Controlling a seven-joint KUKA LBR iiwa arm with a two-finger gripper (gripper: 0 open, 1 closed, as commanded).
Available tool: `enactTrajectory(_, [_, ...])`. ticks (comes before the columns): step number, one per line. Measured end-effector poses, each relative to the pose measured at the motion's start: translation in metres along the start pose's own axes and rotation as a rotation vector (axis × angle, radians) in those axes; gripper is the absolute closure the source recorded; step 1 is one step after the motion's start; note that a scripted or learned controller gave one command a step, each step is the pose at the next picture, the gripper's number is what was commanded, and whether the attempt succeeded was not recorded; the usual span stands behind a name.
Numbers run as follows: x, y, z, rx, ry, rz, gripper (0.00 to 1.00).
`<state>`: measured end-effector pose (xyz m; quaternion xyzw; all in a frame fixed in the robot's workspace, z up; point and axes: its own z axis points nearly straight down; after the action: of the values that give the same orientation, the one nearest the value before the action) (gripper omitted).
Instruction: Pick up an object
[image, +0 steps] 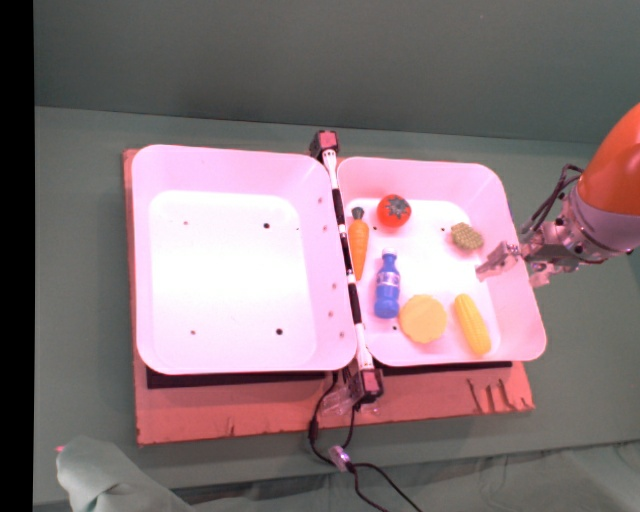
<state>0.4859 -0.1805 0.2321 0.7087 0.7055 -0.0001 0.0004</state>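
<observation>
arm: we see the grey KUKA arm (612, 190) coming in from the right, orange band up top, wrist over the right bin's right rim.
gripper: the gripper (512, 262) sits just above the right rim of the right bin, about level with the green piece. Nothing between its parts that we can see. Spread or pressed together: we cannot tell, it's too small and blurred.
right bin: the right bin (440, 172) carries all six toys.
tomato: a red tomato (394, 210), far side, left of centre.
carrot: an orange carrot (358, 234) lies along the left wall, green end pointing far.
bottle: a blue bottle (387, 284) lies just right of the carrot, white cap pointing far.
green piece: a small knobbly green piece (466, 237) on the far right, nearest thing to the gripper but apart from it.
yellow disc: a flat yellow disc (423, 319), near side, centre.
corn: a yellow corn cob (473, 323) just right of the disc, near right corner.
left bin: the left bin (170, 165) is beside it, the two walls touching along the middle.
board: both bins sit on a reddish board (240, 412) on the green desk (80, 250).
cable: a dark cable (385, 490) trails off the near edge from the joint between the bins.
</observation>
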Motion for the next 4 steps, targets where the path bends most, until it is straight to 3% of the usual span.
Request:
enactTrajectory(1, [0.0, 0.0, 0.0, 0.0, 0.0, 0.0, 0.0])
enactTrajectory(3, [0.009, -0.002, 0.109, 0.006, 0.002, 0.0, 0.0])
enactTrajectory(4, [0.008, 0.003, 0.135, -0.009, 0.002, -0.002, 0.0])
